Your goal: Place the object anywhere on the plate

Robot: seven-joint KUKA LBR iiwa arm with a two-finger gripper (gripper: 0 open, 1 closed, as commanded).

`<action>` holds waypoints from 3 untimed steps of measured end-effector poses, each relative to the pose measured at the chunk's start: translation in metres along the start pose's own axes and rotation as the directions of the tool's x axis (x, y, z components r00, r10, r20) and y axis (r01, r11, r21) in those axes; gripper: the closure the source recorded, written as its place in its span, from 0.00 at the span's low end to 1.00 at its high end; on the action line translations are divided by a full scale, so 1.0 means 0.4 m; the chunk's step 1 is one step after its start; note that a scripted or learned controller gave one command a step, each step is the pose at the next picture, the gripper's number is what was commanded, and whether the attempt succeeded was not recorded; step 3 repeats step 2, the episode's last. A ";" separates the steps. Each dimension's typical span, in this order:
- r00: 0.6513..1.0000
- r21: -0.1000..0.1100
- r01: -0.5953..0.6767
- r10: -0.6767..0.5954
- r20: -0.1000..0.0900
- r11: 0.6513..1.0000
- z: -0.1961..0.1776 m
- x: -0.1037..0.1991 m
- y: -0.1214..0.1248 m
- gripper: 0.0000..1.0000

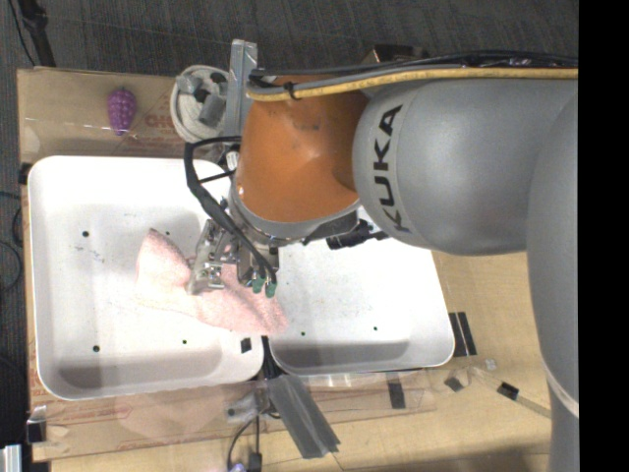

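Gripper (233, 281) sits low over the pink plate (167, 268) in the left bin (59, 264); finger state can't be told. Purple object (122, 109) lies on the worktop (69, 96), well apart, up-left of gripper.

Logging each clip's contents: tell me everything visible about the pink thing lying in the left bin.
The pink cloth looks like a thin, soft, pale speckled sheet, lying flat and slightly rumpled on the floor of the left bin. It runs diagonally from the bin's middle toward the divider between the bins. The gripper sits over its right part; whether they touch cannot be told.
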State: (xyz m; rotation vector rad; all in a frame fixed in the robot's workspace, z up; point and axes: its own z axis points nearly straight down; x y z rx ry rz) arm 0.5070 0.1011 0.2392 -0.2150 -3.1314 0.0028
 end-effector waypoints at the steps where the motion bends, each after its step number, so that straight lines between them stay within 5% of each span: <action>1: 0.990 0.000 0.142 -0.142 0.000 0.990 0.010 0.056 0.112 1.00; 2: 0.990 0.000 0.142 -0.142 0.001 0.990 0.010 0.056 0.112 0.00; 3: 0.990 0.000 0.142 -0.142 0.001 0.990 0.010 0.056 0.112 0.00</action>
